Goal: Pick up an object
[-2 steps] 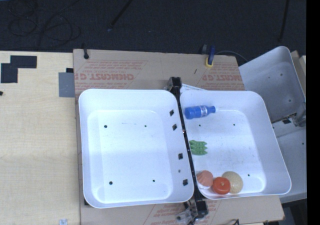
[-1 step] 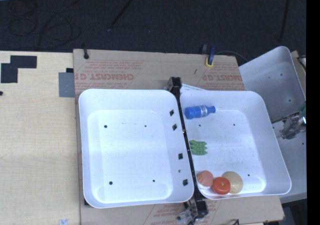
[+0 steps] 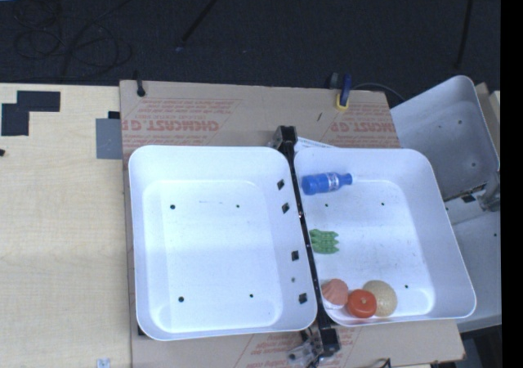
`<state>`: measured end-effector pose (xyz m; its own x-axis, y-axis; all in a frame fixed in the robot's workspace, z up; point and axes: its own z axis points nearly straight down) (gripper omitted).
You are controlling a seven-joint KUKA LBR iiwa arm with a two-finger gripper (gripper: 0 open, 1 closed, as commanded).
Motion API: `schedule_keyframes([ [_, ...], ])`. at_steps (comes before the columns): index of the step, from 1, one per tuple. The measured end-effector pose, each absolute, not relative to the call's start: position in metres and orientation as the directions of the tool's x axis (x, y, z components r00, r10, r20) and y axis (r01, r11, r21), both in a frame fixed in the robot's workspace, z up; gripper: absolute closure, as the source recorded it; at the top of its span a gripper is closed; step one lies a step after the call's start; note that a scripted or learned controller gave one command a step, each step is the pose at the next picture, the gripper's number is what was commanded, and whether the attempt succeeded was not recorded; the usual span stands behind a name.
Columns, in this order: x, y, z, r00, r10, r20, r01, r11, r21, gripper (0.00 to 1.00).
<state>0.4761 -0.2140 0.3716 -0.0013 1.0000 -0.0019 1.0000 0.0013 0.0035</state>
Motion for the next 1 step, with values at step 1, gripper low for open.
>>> schedule_keyframes([
  [1, 0.4758, -0.2131, 0.3333, 0.001, 1.000, 0.001, 1.000, -0.001, -0.005, 1.00],
])
